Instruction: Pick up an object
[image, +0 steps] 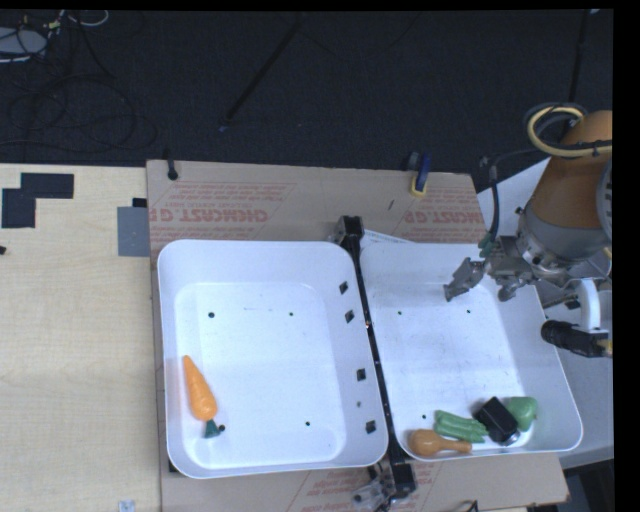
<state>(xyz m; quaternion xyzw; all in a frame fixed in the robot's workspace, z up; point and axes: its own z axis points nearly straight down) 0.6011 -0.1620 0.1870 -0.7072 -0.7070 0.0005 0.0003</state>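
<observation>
Hand (483, 280) hovers over the bare upper part of the right bin (440, 340), fingers apart, nothing between them. Targets crowd the near corner: green veg (462, 426), black block (497, 419), orange gourd (436, 443); carrot (199, 388) lies in the left bin (250, 270). Risk: touching pieces and the wall may block a finger, so the grasp slips or grabs two

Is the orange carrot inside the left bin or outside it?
Inside. The carrot lies flat on the floor of the left bin, close to its left wall, within the white rim.
</observation>
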